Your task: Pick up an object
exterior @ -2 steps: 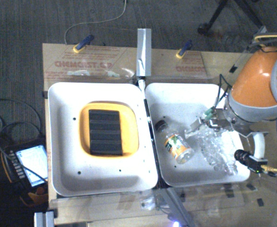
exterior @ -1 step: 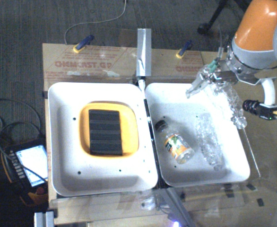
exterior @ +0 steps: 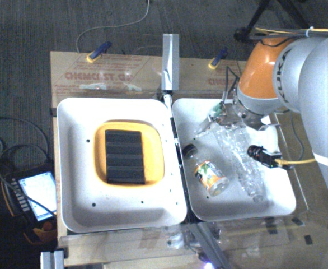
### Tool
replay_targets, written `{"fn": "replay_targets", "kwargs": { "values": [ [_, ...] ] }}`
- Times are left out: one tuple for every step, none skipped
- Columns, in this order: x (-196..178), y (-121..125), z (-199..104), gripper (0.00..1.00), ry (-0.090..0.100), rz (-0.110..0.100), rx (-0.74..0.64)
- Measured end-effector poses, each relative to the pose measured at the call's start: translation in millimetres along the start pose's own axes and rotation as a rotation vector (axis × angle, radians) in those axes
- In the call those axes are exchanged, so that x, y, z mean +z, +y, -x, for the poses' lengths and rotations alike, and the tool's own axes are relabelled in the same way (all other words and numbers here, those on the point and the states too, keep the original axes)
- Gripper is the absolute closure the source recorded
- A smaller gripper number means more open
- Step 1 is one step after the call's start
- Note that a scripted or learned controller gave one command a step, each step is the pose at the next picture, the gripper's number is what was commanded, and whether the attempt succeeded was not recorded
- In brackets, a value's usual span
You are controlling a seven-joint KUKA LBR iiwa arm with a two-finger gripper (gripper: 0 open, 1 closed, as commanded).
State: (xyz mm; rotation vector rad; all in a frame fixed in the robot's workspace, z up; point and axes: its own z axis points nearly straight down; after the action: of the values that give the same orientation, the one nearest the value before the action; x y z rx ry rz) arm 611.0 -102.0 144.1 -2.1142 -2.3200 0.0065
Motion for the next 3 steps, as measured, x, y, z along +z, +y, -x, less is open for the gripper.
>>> {"fn": "replay_targets", "kwargs": {
  "values": [
    [0, 0, 0, 0.00, 0.000, 0.001, 0.000],
    [-39, -12, -26, 0.00, -0.001, 0.004, -0.136],
    [46, -44, -10, 0.00, 0.001, 0.006, -0.382]
  ]
}}
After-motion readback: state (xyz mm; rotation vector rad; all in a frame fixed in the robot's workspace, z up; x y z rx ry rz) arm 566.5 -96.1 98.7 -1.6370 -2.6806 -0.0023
